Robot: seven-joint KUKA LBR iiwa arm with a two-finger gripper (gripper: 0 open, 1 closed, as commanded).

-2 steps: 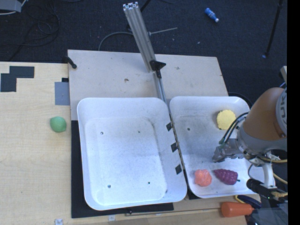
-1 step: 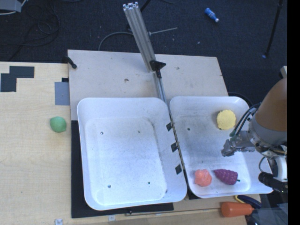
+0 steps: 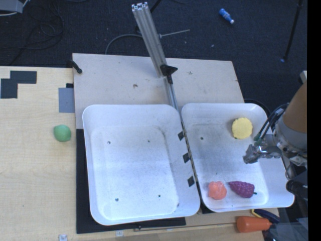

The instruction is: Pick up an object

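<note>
Logging the bench as I see it from the remote station, with the pick not yet made.

Item 1: left bin (image 3: 93, 117), white and shallow, with nothing for me to go after in it.

Item 2: right bin (image 3: 210, 109), white, holding 3 candidates.
- yellow piece (image 3: 242, 128), rounded, near the far right corner.
- orange piece (image 3: 217, 190), rounded, near the front wall.
- purple piece (image 3: 242, 188), knobbly like a grape bunch, just beside the orange one on its right and perhaps touching it.

Item 3: pincer (image 3: 251, 156), reaching in from the right edge of the right bin, sitting between the yellow piece and the purple piece and apart from both. Whether it is wide or narrow I cannot tell at this slant. Nothing shows in its grip.

Item 4: green ball (image 3: 62, 133), out on the wooden bench left of the bins, well apart from the arm.

Item 5: orange tool handle (image 3: 253, 223), lying in front of the right bin, outside it.

Status: all 3 pieces lie on the bin floor, so by my reading 0 steps of the lift are done. The arm is placed over the right bin, which I take as the approach stage. Left to do: settle on 1 piece, come down over it, close on it and raise it clear. The yellow piece looks the nearest and least crowded choice; the front pair sit close enough to spoil a clean grasp.
</note>
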